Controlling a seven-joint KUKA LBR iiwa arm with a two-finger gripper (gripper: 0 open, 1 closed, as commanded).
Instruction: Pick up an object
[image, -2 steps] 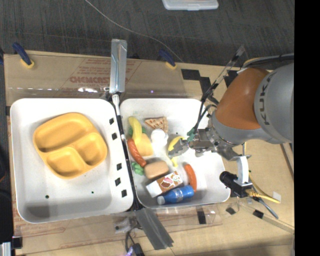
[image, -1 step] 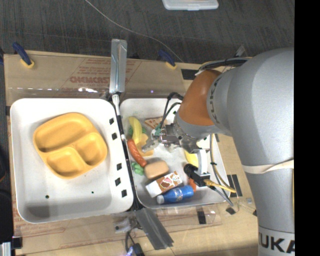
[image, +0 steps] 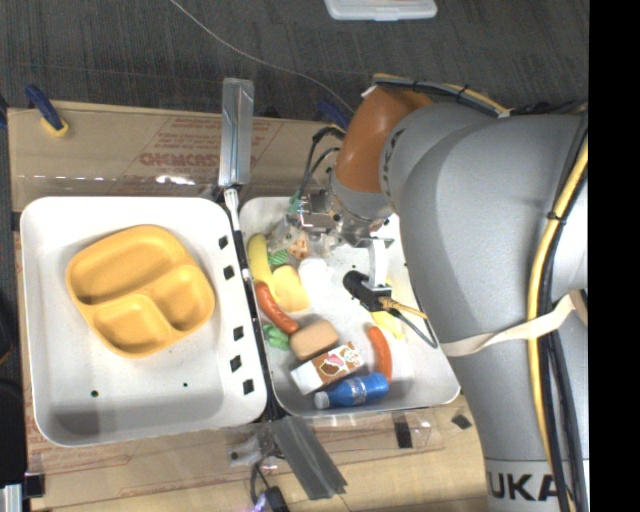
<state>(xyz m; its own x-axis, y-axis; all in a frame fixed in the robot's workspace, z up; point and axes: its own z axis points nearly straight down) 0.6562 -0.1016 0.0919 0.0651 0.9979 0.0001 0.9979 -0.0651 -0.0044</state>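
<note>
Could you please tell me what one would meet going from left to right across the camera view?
Yellow divided tray in the left bin → metal divider bar → banana → bread roll → blue bottle → grey arm.

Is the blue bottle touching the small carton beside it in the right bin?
Touching: the camera view shows the blue bottle lying against the carton's lower edge, no gap.

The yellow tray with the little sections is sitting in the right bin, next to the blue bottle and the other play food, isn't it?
Not quite. The camera view shows the yellow tray in the left bin, by itself. The blue bottle and the other play food are in the right bin, where the arm reaches in.
</note>
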